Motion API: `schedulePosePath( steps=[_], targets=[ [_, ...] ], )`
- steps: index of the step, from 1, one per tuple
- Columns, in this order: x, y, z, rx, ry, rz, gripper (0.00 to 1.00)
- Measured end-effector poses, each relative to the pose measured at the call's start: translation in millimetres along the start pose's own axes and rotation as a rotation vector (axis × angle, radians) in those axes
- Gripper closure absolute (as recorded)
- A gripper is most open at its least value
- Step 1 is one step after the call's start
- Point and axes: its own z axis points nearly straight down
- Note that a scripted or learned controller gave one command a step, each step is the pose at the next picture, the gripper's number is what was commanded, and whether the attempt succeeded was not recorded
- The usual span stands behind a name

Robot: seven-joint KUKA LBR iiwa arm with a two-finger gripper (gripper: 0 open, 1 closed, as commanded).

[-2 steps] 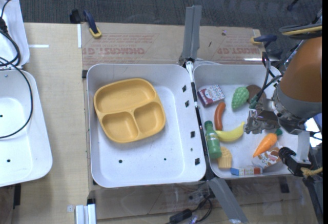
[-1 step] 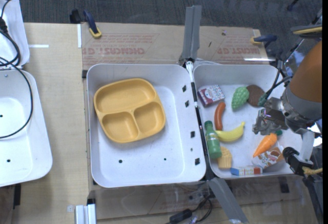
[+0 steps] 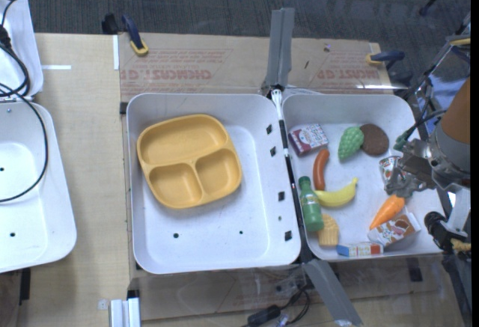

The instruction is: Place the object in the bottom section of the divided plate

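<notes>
A yellow divided plate (image 3: 188,161) lies in the left white bin (image 3: 209,243), tilted a little, with one long section at the top and two smaller ones along its lower edge. All of its sections hold nothing. My gripper (image 3: 399,180) hangs at the right side of the right bin (image 3: 352,105), just above an orange toy carrot (image 3: 387,211) and beside a small silvery item (image 3: 388,165). I see nothing clearly held in it.
The right bin also holds a red box (image 3: 308,138), a green bumpy fruit (image 3: 350,143), a brown round (image 3: 374,139), a red sausage (image 3: 321,167), a banana (image 3: 337,193), a green bottle (image 3: 310,203) and an orange-white carton (image 3: 398,232).
</notes>
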Motion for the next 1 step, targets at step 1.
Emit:
schedulePosePath(
  steps=[1],
  targets=[
    [0.1,0.0,0.0,0.000,0.000,0.000,0.00]
  ],
)
